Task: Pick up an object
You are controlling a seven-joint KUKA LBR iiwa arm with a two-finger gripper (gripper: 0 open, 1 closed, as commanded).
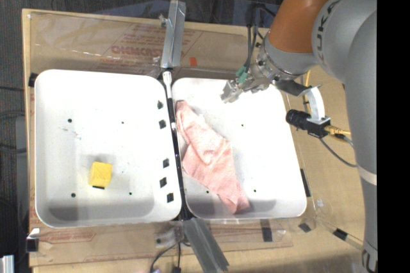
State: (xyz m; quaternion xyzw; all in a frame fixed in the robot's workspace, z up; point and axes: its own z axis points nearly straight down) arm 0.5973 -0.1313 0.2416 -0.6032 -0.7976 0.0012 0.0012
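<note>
The arm is reaching in from the right, and the gripper (232, 93) is hanging over the upper part of the right bin (282, 156), just beyond the top end of the pink cloth (208, 159). From this slanted overhead view, whether anything is between its tips cannot be told. The cloth is lying crumpled along the left side of that bin, running from near the divider (168, 137) at the top down toward the lower middle, with folds and ridges showing along its length. Over in the left bin (57, 105), a small yellow block (100, 174) is sitting near the lower left, well apart from the arm. The cloth looks like the nearer target, and it is likely to be light, soft and floppy, so it should drape and trail rather than lift as one piece. A raised fold near its middle seems the best place to pinch, since a flat edge against the bin floor may slip away. The block looks small and firm, probably easy to pinch across its sides.
</note>
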